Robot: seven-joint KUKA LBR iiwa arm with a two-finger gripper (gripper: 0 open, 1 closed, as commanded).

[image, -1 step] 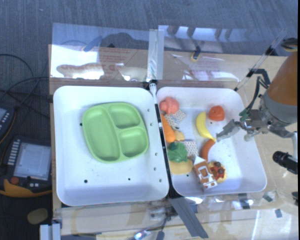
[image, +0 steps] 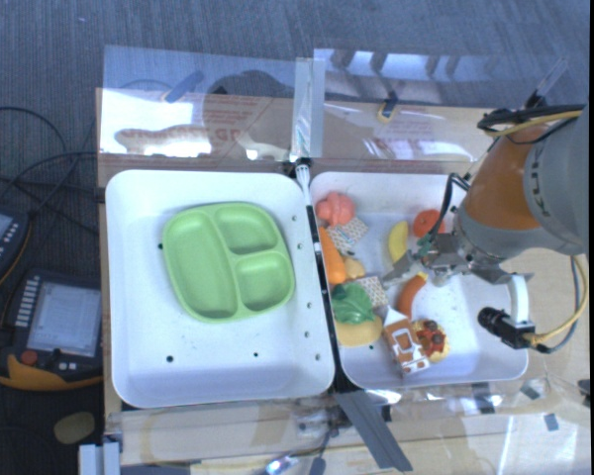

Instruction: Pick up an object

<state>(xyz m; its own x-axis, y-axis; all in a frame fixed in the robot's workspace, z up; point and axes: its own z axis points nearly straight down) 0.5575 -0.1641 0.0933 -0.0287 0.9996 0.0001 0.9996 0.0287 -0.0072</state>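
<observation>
The right bin (image: 495,364) holds several toy foods. Among them are a pink-orange round fruit (image: 335,208), a yellow banana (image: 398,238), a red tomato (image: 428,222), an orange carrot (image: 332,261), a green leafy piece (image: 351,305), an orange wedge (image: 412,292) and a small printed box (image: 413,342). My gripper (image: 428,262) reaches in from the right and hangs low over the middle of this bin. It sits between the tomato and the orange wedge, just right of the banana. The wrist hides what lies directly under it.
The left bin (image: 139,364) carries a green divided plate (image: 230,260). A raised divider (image: 317,265) separates the two bins. A clear panel stands along the back of both bins. Cables and a handheld pendant (image: 49,325) lie on the floor to the left.
</observation>
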